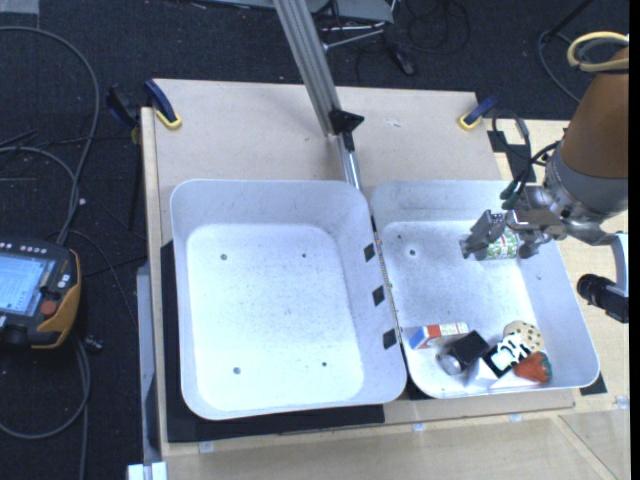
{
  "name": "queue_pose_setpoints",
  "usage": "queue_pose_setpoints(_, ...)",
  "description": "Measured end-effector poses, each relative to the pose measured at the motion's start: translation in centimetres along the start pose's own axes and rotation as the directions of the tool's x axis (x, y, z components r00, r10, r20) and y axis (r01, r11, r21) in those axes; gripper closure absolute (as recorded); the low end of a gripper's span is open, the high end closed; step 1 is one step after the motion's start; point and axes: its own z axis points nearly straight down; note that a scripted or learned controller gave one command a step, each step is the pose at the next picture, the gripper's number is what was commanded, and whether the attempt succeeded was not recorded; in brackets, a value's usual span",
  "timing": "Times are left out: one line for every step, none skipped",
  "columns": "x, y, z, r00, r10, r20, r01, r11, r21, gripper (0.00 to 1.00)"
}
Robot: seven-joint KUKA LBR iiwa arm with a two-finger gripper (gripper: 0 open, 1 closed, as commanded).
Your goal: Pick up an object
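My gripper (500, 240) hangs over the upper right part of the right bin (430, 258), reaching in from the right. A small green and white object (504, 247) sits between its two fingers (481, 236), and the gripper is shut on it. Whether the object is off the bin floor I cannot tell. Along the front edge of the right bin lie a red, white and blue box (437, 335), a black block (466, 349), a black and white patterned piece (508, 352), a pale dotted ball (521, 332) and a red strawberry-like toy (536, 369).
The left bin (200, 208) lies beside the right one, sharing a raised middle rim with black clips (380, 294). A slanted metal pole (312, 58) ends at the back of that rim. Yellow clamps (165, 118) hold the board's back corners.
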Motion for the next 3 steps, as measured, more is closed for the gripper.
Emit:
queue_pose_setpoints(0.0, 0.0, -1.0, 1.000, -0.001, 0.000, 0.001, 1.000, 0.000, 1.00)
queue_pose_setpoints(1.9, 4.9, 0.8, 1.000, -0.002, 0.000, 0.002, 1.000, 0.001, 1.00)
queue_pose_setpoints(5.7, 7.7, 1.9, 1.000, -0.003, -0.001, 0.003, 1.000, 0.001, 1.00)
